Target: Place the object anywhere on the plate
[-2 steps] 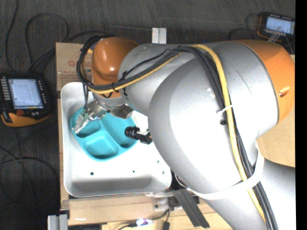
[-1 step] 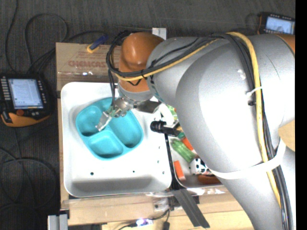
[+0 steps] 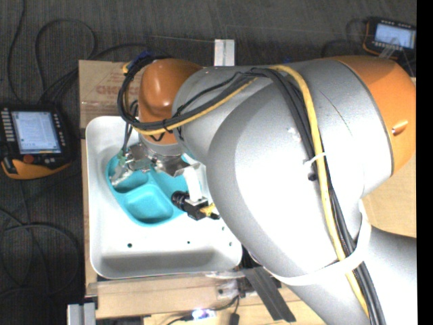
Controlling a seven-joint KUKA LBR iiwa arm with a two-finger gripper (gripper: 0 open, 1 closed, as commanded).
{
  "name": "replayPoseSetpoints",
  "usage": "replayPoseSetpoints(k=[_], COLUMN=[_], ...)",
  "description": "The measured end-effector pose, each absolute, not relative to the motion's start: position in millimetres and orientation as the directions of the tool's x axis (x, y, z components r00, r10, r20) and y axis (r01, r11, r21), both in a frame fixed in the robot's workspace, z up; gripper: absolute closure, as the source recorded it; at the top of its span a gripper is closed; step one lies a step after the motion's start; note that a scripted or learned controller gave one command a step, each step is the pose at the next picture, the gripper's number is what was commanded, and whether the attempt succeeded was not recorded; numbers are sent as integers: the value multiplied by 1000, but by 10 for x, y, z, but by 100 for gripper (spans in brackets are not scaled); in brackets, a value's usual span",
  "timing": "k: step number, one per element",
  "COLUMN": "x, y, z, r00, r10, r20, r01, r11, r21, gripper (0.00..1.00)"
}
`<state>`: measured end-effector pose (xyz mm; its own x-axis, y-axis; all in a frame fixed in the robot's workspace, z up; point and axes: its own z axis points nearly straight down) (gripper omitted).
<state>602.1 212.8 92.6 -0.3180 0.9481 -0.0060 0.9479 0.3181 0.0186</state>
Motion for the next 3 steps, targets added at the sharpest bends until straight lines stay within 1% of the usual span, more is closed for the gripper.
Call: replayPoseSetpoints(k=[1,2,3], x=[6071,5437,4976], y=[2076,1973,1968], z=[1054,1009,1028], r00=[-315,-382,-450], r10=[949,924,893], r20=[-18,-9,-11], r01=[949,923,892], r11=[315,382,450], r21=[29,50,43], gripper=[100,100,100])
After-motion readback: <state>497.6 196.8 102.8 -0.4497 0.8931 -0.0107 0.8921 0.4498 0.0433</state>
